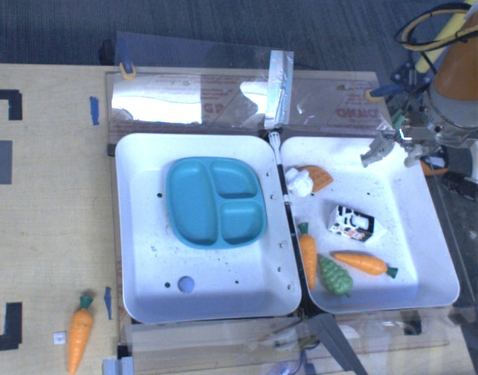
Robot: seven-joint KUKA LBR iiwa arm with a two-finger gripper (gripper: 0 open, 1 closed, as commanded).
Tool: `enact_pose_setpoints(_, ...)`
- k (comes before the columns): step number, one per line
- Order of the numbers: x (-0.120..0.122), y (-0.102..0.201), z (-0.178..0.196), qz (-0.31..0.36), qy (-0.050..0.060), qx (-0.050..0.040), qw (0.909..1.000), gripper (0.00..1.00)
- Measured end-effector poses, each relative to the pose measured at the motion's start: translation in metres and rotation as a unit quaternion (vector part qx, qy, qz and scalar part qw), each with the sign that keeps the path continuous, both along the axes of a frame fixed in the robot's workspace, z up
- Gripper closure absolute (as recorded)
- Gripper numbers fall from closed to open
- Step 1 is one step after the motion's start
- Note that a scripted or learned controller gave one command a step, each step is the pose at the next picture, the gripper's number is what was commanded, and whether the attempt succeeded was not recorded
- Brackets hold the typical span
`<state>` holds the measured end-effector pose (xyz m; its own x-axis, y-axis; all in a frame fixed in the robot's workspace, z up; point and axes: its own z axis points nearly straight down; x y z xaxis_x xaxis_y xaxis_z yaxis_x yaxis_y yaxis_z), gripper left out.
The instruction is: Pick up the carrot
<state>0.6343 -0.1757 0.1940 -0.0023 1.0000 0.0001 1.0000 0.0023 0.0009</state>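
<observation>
The gripper (392,151), fingers spread and holding nothing, hovers at the right bin's (434,276) far edge, with the nearest carrot (362,263) well forward of it, long axis crosswise.

camera view: fixed overhead | slanted down | both bins (137,209) framed

Blue divided plate (216,202), orange carrot (362,263), black-and-white patterned block (352,223), bumpy green vegetable (334,276), white bins (145,272)
</observation>
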Motion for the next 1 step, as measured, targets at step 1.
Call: enact_pose_setpoints(1, 0.0042, 0.0101, -0.0098, -0.094, 0.001, 0.0004, 0.9955, 0.00)
